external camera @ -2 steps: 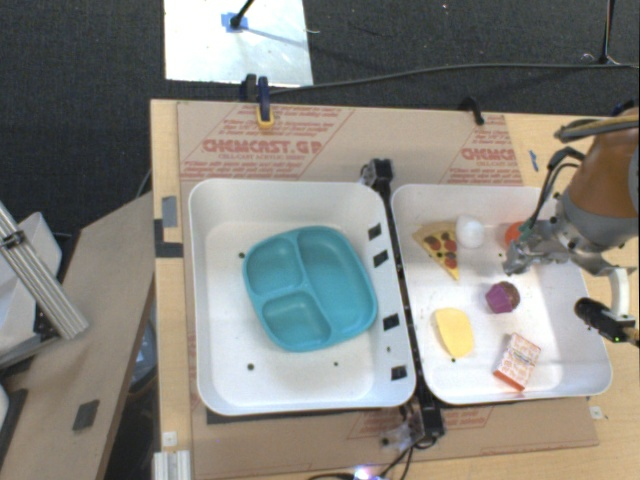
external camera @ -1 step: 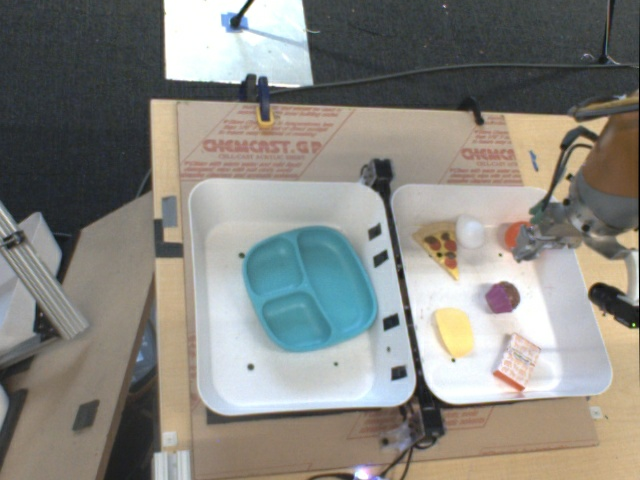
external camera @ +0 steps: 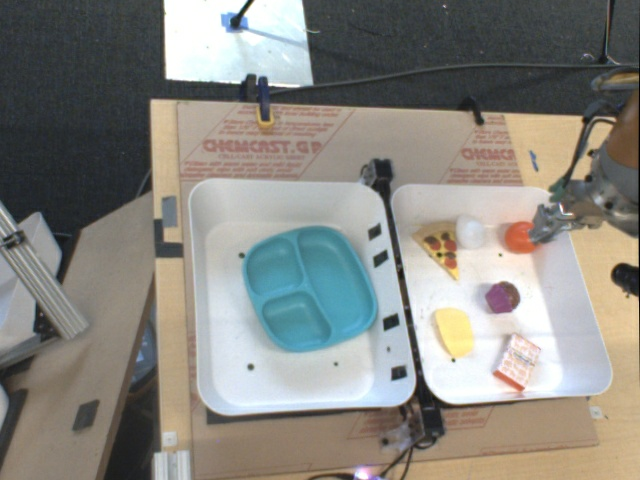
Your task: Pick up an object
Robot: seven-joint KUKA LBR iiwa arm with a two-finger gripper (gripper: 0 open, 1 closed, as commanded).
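The end effector (external camera: 548, 220) sits low over the far right corner of the right bin (external camera: 590, 308), its metal tip just beside, perhaps touching, the orange ball (external camera: 518, 236); the view is too coarse here to tell whether it is spread or pressed together, and the ball does not show between any part of it, so no grasp can be claimed. That placement suggests the ball is the thing chosen for pick-up, and it lies on the bin floor close to the far wall, which may leave little room to close around it. The right bin holds the loose pieces, well spread so each can be reached singly: a pizza slice (external camera: 439, 247) and a white ball (external camera: 470, 232) just beside one another near the far edge, a purple piece (external camera: 502, 296) in the middle, a yellow piece (external camera: 454, 331) nearer the divider, and a small red-and-white packet (external camera: 517, 361) toward the near corner. The left bin (external camera: 215, 288) carries a teal divided tray (external camera: 309, 286), lying flat at a slight turn, with nothing in its three compartments. Both bins rest side by side on the desk (external camera: 330, 138), likely clipped together along the middle so they stay put.
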